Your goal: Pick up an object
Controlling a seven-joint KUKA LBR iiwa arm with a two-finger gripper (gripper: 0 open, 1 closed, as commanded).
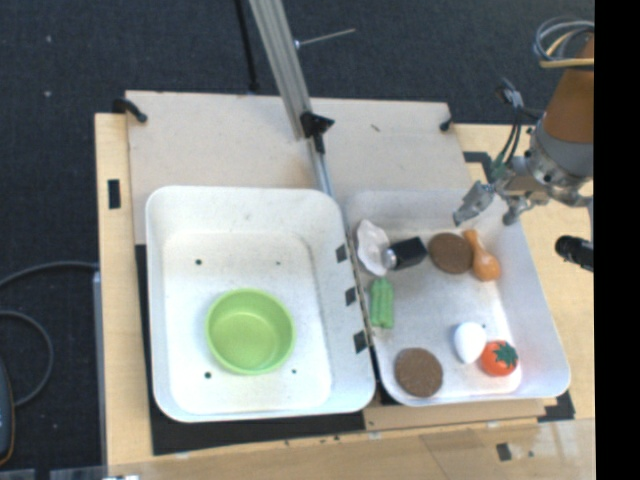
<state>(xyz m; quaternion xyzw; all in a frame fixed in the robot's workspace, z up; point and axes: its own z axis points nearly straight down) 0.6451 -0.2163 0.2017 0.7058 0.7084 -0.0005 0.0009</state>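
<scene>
Your candidate objects all lie in the right bin (pixel 545 308). Nearest the arm you have a brown disc (pixel 451 253) with an orange pear-shaped toy (pixel 482 259) touching its right side. Just left of the disc lies a small black cylinder (pixel 406 253), and beside that a crumpled pale piece (pixel 373 245) rests against the bin's left wall. Below it a green oblong object (pixel 381 303) lies along the same wall. Toward the near edge you see a second brown disc (pixel 418 372), a white egg-shaped object (pixel 467 342) and a red tomato-like toy with a green top (pixel 499 358), the last 2 touching.

The gripper (pixel 494 204) hangs over the far right rim of that bin, above and to the right of the upper brown disc, apart from every object. Its 2 fingers stand spread and nothing sits between them, so it is released and carrying nothing. The orange band and grey wrist rise toward the upper right.

In the left bin (pixel 170 218) you have 1 lime green bowl (pixel 250 331), upright, in the near half. A metal pole (pixel 283 53) slants up from between the 2 bins.
</scene>
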